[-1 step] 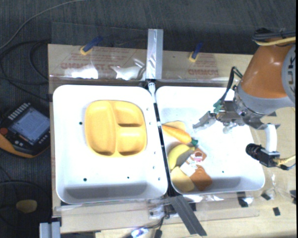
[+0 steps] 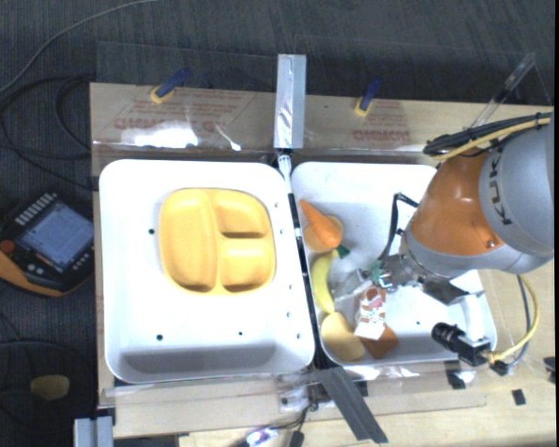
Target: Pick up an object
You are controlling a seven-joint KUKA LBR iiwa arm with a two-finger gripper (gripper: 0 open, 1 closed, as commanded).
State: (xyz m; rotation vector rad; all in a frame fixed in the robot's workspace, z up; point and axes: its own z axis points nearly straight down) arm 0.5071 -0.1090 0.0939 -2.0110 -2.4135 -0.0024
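The right bin (image 2: 447,170) holds an orange carrot (image 2: 319,224) at its left wall and a yellow banana (image 2: 322,282) just below it. A pale yellow fruit (image 2: 340,335) lies in the front left corner. Beside that fruit are a small white packet with a red label (image 2: 373,312) and a brown piece (image 2: 384,343). My gripper (image 2: 371,280) reaches down from the right into the middle of this bin, right of the banana and just above the packet. The packet sits very close to the gripper's tip; I see nothing clearly between the fingers.
The left bin (image 2: 130,333) holds a yellow divided tray (image 2: 217,238) near its middle. A raised divider (image 2: 301,277) runs between the two bins. The grey arm with its orange band (image 2: 456,217) covers the right bin's right half.
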